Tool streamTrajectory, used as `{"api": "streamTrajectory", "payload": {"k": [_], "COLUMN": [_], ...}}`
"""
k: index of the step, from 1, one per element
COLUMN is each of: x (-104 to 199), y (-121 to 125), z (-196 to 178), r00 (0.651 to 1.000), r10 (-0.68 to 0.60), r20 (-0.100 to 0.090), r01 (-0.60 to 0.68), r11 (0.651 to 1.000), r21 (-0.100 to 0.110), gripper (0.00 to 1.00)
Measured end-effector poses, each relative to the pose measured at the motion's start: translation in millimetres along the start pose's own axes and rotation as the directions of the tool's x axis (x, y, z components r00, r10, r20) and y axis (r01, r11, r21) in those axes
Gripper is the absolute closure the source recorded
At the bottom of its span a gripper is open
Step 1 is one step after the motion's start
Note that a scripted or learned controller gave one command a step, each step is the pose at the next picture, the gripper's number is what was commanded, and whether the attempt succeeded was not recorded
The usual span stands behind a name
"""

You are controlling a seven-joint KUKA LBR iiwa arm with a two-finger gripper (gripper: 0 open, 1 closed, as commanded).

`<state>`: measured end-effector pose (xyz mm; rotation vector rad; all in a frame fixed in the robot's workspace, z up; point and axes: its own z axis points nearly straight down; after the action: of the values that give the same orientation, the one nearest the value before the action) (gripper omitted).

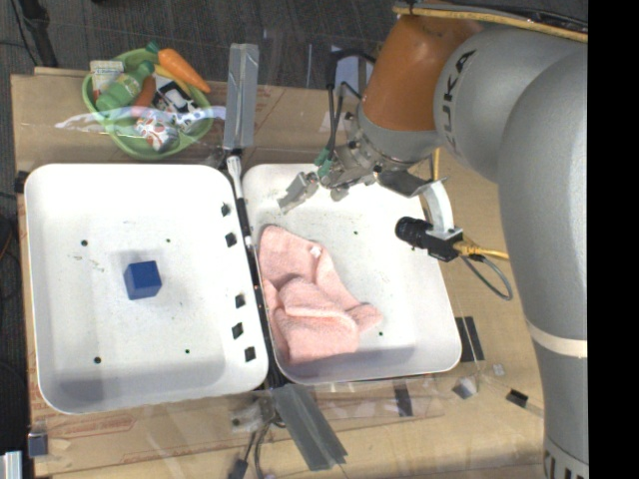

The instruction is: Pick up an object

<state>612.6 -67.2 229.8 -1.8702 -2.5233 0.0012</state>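
A crumpled pink cloth [305, 305] lies in the right bin [419, 297], against its left wall. In the left bin [60, 267], a small blue cube [143, 278] sits alone near the middle. My gripper [318, 186] hangs over the far left part of the right bin, a little beyond the cloth's far edge. It stands open and there is nothing between its fingers [296, 190].
A green bowl [118, 136] of toy vegetables and packets stands on the bench behind the left bin. A black fitting with a yellow cable [431, 236] juts from the arm over the right bin. The arm's grey bulk covers the bench's right side.
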Motion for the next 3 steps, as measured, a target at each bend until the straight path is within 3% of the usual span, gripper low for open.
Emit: {"api": "streamTrajectory", "payload": {"k": [1,2,3], "x": [-44,-52,-37], "y": [-55,-56,0], "z": [80,139,138], "r00": [0.999,0.992,0.987], "r10": [-0.052,-0.123,0.163], "r20": [-0.001,-0.003,-0.001], "r01": [0.052,0.123,-0.163], "r11": [0.999,0.992,0.987], "r21": [0.003,0.003,0.001], "gripper": [0.00,0.00,0.00]}}
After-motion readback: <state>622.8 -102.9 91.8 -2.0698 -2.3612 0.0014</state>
